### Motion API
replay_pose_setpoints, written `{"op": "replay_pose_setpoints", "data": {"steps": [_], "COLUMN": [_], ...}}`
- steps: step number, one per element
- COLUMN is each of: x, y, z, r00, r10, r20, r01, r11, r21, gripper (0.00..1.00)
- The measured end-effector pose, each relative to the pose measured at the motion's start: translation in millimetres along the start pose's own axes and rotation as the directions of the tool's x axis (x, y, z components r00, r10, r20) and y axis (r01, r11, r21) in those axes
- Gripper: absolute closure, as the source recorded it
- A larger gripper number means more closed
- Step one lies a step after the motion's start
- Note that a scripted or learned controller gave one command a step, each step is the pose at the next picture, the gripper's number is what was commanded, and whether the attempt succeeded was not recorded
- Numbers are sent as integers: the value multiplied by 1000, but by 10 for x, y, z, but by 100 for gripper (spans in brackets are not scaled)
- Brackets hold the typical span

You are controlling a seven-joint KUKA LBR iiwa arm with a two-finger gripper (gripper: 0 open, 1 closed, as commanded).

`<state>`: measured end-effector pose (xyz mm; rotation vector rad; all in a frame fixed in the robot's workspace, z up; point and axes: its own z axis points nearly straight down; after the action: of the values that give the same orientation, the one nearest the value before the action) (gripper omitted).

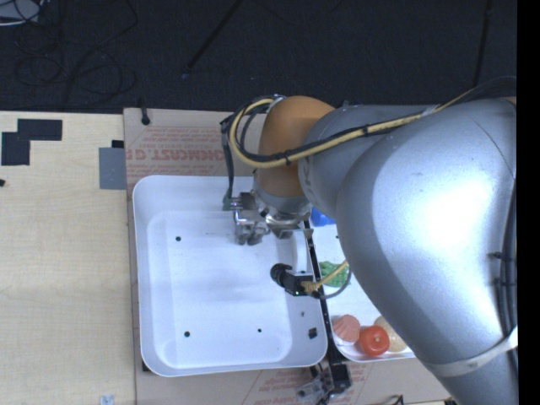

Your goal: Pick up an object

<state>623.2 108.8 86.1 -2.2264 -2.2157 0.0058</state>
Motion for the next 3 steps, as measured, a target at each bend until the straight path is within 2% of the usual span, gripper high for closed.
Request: {"op": "replay_pose_setpoints", "data": {"steps": [1,2,3], "x": [30,320,552], "y": [-9,209,9], "z": [-12,-14,-3244], "r00": [1000,1000,1000], "r10": [-4,-7,-8], "r20": [-1,-3,-7], "r01": [4,7,8], "r11": [1000,1000,1000], "r21": [0,-2,-19], "gripper": [0,0,0]}}
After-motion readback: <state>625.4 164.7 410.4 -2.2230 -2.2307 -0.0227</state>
